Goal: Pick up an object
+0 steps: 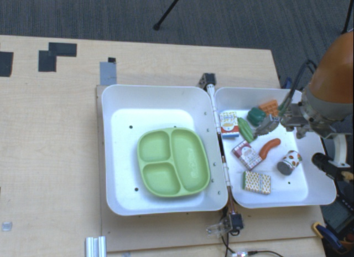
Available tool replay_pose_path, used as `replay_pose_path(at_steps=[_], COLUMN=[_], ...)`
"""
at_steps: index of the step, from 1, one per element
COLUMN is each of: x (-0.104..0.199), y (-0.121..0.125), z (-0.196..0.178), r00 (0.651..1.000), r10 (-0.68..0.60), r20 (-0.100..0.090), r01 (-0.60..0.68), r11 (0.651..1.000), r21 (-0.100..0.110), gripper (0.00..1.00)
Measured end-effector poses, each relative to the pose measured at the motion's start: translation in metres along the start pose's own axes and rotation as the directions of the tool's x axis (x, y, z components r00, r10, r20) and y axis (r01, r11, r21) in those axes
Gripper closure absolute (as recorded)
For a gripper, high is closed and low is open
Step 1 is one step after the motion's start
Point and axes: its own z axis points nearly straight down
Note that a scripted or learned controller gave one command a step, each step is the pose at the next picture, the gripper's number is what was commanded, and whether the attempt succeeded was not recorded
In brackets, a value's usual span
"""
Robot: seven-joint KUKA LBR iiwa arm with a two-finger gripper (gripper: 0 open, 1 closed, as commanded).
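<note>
The right bin holds several small items. A white carton lies at its left wall, with a green cucumber-shaped piece beside it. A dark green round piece and an orange piece sit toward the back. Further forward lie a red sausage-shaped piece, a red-and-white packet, a yellow-green patterned packet and a small brown-and-white round object. My gripper hangs low over the back of this bin, just right of the dark green piece and above the red piece. I see nothing held in it.
The left bin carries a light green divided plate. The arm's orange band and grey wrist cover the right bin's back right corner. A black bracket stands where the bins meet at the back.
</note>
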Motion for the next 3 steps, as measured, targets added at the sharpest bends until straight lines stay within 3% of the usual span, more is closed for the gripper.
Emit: replay_pose_path(at_steps=[1,2,3], x=[-0.026,0.026,0.026], y=[-0.037,-0.050,-0.048], z=[0.102,0.130,0.118], r00=[1.000,1.000,1.000], r10=[-0.001,0.001,0.000], r20=[0.013,0.000,0.000], r01=[0.001,-0.001,0.000], r11=[1.000,1.000,1.000], r21=[-0.030,-0.003,-0.010], gripper=[0.00,0.00,1.00])
